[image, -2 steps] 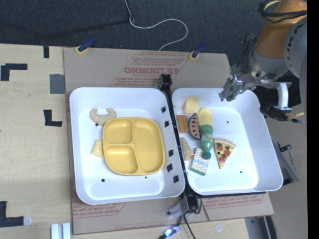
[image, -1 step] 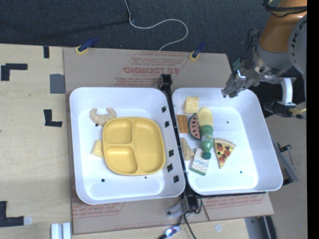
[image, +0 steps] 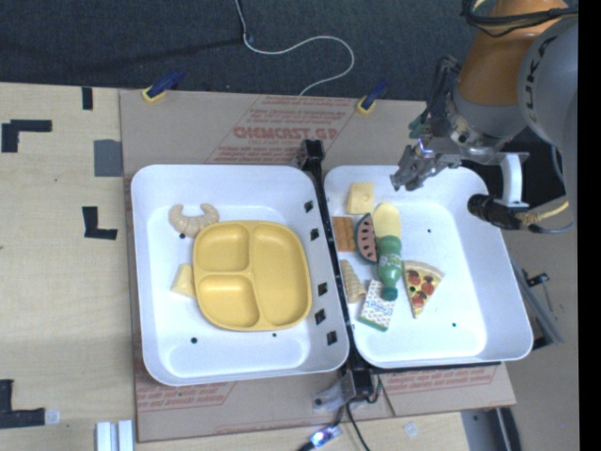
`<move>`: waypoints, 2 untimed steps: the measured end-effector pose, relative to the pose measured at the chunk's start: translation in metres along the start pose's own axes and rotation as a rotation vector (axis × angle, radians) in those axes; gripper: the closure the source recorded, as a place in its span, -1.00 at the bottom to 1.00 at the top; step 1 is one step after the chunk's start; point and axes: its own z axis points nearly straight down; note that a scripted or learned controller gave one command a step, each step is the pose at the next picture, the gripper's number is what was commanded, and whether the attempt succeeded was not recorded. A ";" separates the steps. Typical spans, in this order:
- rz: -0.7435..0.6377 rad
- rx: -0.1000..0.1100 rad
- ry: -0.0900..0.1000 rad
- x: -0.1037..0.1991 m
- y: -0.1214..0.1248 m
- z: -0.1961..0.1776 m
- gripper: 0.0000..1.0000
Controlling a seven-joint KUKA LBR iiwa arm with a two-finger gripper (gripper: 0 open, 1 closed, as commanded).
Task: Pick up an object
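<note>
My gripper (image: 409, 177) hangs over the back edge of the right bin (image: 470, 280), pointing down and left, with nothing visible between its fingers. Along that bin's left side lie a cheese cube (image: 360, 198), a yellow and green corn-like piece (image: 387, 242), a watermelon slice (image: 366, 238), a cracker (image: 344, 234), a pizza slice (image: 422, 287), a cone-shaped piece (image: 351, 280) and a small green and white packet (image: 377, 306). The gripper is above and to the right of the cheese cube, apart from all of them.
The left bin (image: 155, 280) holds a yellow divided plate (image: 252, 273), a tan croissant-like piece (image: 191, 218) behind it and a pale wedge (image: 182, 279) at its left. A cable (image: 291, 45) runs across the dark floor behind the bench.
</note>
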 end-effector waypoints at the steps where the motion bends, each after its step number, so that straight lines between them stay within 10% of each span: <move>1: 0.000 0.001 0.000 0.048 -0.017 -0.005 1.00; 2: 0.001 0.003 -0.001 0.096 -0.031 0.002 1.00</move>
